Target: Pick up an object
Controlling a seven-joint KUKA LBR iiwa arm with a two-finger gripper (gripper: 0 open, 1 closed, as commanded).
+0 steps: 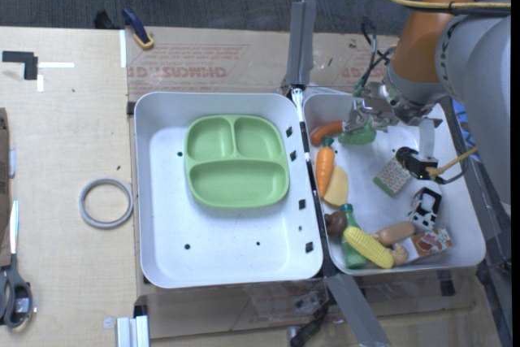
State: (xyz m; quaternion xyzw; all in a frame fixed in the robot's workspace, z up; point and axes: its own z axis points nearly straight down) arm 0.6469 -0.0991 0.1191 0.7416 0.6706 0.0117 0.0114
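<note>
Hand [363, 119] low in the far left part of the right bin [467, 244], directly over a small green object [358, 135] lying on the bin floor; cannot tell whether spread or pinching, so no grasp to claim. Just left of that green piece, an orange-red sausage shape [327, 130] lying slantwise, and nearer along the bin's left wall a smooth plastic carrot [324, 166] with long axis running near to far, touching a pale yellow wedge [336, 186]. Nearer still, a knobbly yellow corn cob [368, 247] lying diagonally beside a tan bread-like piece [395, 233]. Right of the hand, a small speckled grey-green block [392, 176] and a black-and-white cow-patterned piece [423, 210]. Judged closest and most likely target: the green object under the hand, needing little more than a straight descent. Left bin [154, 199] holding a matte green divided plate [236, 159]; on the wooden worktop [57, 134], a grey tape ring [106, 201] well apart.
</note>
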